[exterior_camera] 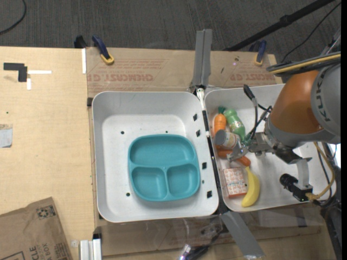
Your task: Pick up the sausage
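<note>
In the right bin (271,200), a reddish-orange sausage (245,160) lies near the middle, partly covered by the arm's tool. My gripper (237,153) is low over the bin, right at the sausage's left end and beside a small grey-topped jar (224,139). The grey arm with its orange band (295,110) reaches in from the right and hides the bin's right half. I do not see the sausage lifted off the bin floor.
An orange carrot (218,123) and a green bottle (235,122) lie at the back of the right bin. A pink box (234,181) and a banana (251,187) are at its front. A teal divided plate (162,167) sits in the left bin (108,145).
</note>
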Action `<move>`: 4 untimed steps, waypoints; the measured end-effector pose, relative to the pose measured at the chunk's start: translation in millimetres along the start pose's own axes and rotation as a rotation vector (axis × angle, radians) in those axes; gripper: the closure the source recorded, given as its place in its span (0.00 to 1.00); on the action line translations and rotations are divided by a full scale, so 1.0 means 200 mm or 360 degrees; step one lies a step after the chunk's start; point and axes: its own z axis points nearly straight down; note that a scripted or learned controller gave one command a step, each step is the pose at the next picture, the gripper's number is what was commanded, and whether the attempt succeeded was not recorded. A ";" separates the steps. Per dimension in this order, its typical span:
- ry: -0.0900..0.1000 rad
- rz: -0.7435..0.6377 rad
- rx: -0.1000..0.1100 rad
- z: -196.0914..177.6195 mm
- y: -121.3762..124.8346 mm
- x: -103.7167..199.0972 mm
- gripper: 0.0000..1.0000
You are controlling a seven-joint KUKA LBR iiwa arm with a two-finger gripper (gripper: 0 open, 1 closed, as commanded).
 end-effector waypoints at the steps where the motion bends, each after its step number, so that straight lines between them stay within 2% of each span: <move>1: -0.0002 -0.0034 -0.0014 0.03 -0.02 -0.02 0.00; 2: 0.0000 0.0004 0.0018 -0.04 -0.25 -0.01 0.00; 3: -0.0005 -0.0014 -0.0018 0.02 0.24 -0.08 0.00; 4: -0.0005 -0.0014 -0.0017 0.02 0.24 -0.08 0.00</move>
